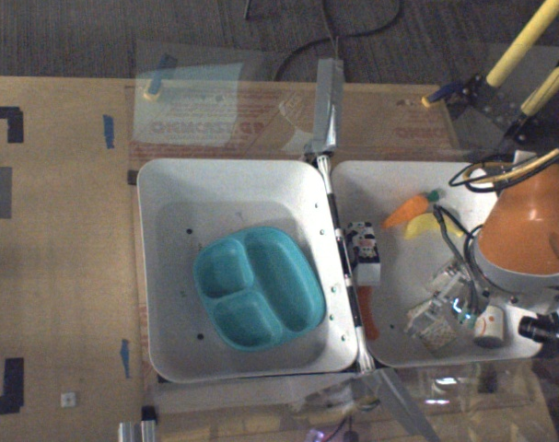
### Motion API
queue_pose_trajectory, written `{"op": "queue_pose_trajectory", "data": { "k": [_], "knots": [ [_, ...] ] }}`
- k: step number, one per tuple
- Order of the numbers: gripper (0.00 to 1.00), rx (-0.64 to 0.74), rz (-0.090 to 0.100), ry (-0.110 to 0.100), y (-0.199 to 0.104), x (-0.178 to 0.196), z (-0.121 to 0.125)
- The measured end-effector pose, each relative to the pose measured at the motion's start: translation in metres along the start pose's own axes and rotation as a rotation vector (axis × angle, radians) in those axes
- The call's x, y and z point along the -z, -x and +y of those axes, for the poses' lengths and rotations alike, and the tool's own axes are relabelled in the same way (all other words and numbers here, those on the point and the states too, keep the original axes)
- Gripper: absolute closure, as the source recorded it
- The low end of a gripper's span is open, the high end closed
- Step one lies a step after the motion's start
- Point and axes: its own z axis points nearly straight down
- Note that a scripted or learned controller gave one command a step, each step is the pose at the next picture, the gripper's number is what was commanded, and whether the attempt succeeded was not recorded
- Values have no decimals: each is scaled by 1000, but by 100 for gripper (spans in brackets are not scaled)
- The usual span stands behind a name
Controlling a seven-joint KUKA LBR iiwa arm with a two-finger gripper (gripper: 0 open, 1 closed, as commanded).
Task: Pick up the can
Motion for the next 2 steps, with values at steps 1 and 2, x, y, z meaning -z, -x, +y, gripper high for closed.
{"op": "queue_pose_trajectory", "data": {
  "k": [1,2],
  "knots": [
    [100,-7,-11,5,4,11,-1],
    [100,145,6,-4,33,51,15]
  ]
}}
